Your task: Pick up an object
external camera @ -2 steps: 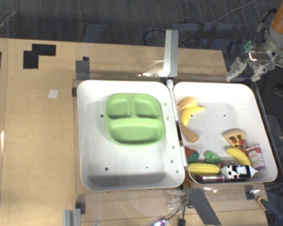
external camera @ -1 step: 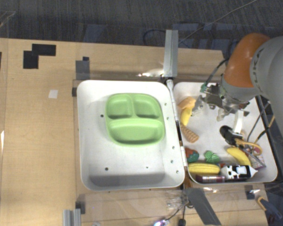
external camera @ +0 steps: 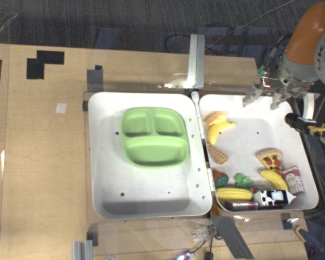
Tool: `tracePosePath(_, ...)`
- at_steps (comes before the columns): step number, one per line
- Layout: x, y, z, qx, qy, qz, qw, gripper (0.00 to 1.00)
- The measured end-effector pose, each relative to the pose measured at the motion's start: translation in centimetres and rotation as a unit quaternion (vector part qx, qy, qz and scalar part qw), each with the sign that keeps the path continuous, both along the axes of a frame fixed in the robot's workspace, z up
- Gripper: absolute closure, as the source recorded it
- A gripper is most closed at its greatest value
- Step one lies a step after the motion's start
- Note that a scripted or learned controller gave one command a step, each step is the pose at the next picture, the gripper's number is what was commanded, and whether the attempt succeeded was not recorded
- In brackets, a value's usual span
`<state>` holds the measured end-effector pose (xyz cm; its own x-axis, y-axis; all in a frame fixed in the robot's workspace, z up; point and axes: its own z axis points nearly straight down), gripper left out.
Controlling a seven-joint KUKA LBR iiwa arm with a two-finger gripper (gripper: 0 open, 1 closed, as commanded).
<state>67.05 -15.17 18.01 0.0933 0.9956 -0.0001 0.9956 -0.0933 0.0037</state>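
The tool (external camera: 264, 95) hangs with its two fingers spread and nothing between them over the upper rim of the right bin (external camera: 249, 131), presumably poised above the toy food, nearest the banana (external camera: 216, 129) at upper left.

a green divided plate (external camera: 154, 136) sits in a white bin (external camera: 105, 161); yellow bananas (external camera: 219, 129) (external camera: 274, 179), yellow corn (external camera: 233, 193), a black-and-white cow-patterned bottle (external camera: 274, 197).
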Motion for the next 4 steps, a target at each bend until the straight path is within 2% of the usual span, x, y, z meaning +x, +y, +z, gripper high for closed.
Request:
tracePosePath(1,-0.6,5.2,-6.4,0.0007,0.002,0.046,0.9989,0.0)
tracePosePath(2,-3.6,6.6,-9.0,-0.0017,-0.006,0.139,0.9903,0.0)
tracePosePath(3,-3.4,6.9,-8.1,0.0009,-0.007,0.139,0.9903,1.0)
tracePosePath(4,-3.4,6.9,-8.1,0.001,-0.006,0.139,0.9903,0.0)
